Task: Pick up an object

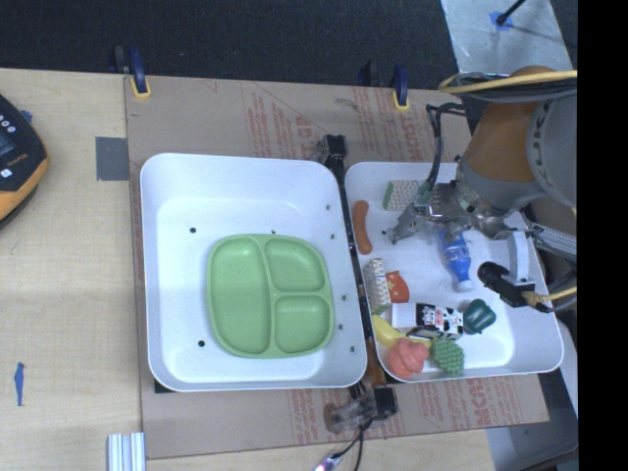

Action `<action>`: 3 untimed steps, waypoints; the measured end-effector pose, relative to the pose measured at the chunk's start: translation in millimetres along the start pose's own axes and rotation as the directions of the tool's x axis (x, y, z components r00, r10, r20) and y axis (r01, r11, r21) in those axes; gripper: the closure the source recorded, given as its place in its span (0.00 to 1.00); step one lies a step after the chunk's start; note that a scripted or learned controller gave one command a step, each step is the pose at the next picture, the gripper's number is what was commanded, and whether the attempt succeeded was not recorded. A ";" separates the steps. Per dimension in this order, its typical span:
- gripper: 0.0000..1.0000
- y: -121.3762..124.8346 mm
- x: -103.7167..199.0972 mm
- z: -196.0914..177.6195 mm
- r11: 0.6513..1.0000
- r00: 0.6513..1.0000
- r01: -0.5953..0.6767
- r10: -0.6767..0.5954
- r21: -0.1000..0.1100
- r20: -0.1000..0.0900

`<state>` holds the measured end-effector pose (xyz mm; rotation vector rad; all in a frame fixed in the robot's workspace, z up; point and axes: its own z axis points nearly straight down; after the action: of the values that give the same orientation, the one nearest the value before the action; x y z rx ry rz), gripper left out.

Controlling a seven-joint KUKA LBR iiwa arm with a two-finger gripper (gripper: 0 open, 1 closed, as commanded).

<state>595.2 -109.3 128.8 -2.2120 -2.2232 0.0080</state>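
Where arm (510, 145) crosses right bin (535, 356), gripper (437, 214) mostly hidden; finger state unclear.

My arm (510, 145) crowds the right bin's (535, 346) far right corner; toys pack its near side, the bottle (456, 256) lies mid-bin; open floor runs between; in the left bin (167, 263), bare floor surrounds the green tray (268, 295).
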 end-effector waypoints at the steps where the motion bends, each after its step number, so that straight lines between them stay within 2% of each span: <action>1: 0.00 39.2 -69.7 25.3 1.000 1.000 -0.001 0.001 -0.005 0.001; 2: 0.00 -15.7 -85.4 36.1 1.000 1.000 0.011 -0.011 -0.006 -0.025; 3: 0.00 -67.9 -102.4 -77.5 1.000 1.000 -0.002 0.002 -0.007 0.001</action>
<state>528.4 -212.1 206.8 -2.2181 -2.2258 0.0016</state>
